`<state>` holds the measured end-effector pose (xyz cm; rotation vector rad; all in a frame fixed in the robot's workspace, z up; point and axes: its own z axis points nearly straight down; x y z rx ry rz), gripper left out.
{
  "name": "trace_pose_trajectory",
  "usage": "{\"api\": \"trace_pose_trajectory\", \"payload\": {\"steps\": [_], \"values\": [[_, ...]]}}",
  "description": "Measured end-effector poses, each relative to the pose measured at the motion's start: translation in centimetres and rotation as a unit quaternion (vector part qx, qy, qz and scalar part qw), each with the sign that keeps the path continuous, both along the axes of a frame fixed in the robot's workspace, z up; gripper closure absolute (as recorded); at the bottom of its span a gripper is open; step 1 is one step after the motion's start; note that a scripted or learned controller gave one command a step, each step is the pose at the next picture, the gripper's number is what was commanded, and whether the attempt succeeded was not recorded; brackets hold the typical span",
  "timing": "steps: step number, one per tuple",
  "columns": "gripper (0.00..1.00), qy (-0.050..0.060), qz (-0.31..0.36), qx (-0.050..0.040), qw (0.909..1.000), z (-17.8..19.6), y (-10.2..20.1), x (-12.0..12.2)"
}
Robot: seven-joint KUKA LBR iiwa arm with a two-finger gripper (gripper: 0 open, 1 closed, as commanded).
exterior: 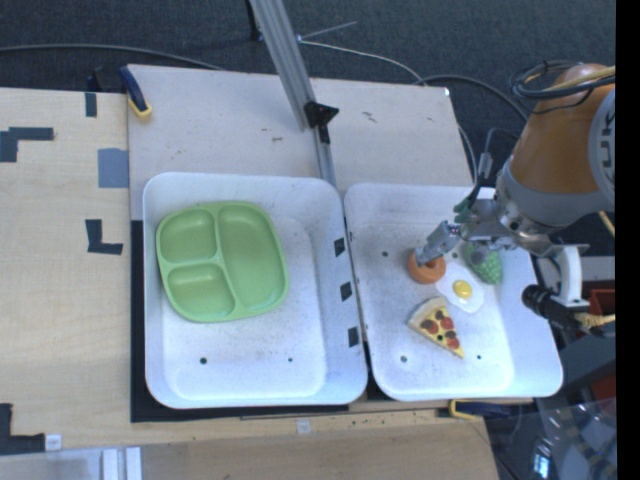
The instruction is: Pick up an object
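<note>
In the right bin (400, 368) lie several toy foods. A small orange piece (427, 269) sits near the bin's middle. Right of it are a fried egg (463, 292) and a green leafy piece (489, 266). A pizza slice (437, 326) lies nearer the front. My gripper (446, 246) hangs over this bin, its tip right at the top of the orange piece and just left of the green piece. Whether it touches the orange piece is unclear. The arm's orange band and grey wrist hide the bin's far right corner.
The left bin (250, 368) holds a green divided plate (220, 260) in its left half. A slanted metal rail (290, 58) crosses the bench behind the bins. A black divider strip (345, 288) runs between the two bins.
</note>
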<state>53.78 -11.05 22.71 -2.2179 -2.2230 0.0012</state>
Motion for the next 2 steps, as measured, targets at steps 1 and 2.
{"api": "trace_pose_trajectory", "payload": {"steps": [1, 2], "values": [[0.00, 0.000, 0.000, 0.0000, 1.0000, 0.0, 0.0, 0.0], [0.00, 0.003, -0.001, -0.0002, 1.0000, -4.4, -0.1, -0.4]]}}
